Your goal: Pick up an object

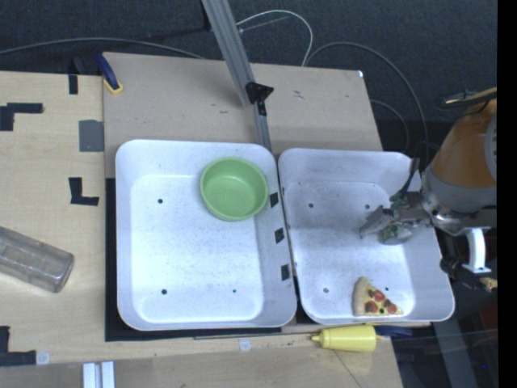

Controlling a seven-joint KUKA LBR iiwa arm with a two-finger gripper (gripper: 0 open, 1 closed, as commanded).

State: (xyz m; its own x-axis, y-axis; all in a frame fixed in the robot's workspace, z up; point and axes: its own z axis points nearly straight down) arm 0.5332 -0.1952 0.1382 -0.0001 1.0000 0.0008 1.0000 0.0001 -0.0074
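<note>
One dark blurred object [393, 231] under the gripper [380, 225], unidentifiable.

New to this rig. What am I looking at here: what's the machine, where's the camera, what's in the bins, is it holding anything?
One camera, fixed above the bench, looks down at a slant. The machine is a grey robot arm with an orange band, reaching in from the right. Its two-finger gripper sits low over the right bin, beside a small dark greenish thing; the view is too blurred to tell whether anything is held.

The left bin holds a green bowl near its top right corner. The right bin holds a toy pizza slice near its front edge. A yellow bottle lies on the bench in front of the right bin, and a clear plastic cylinder lies far left.
</note>
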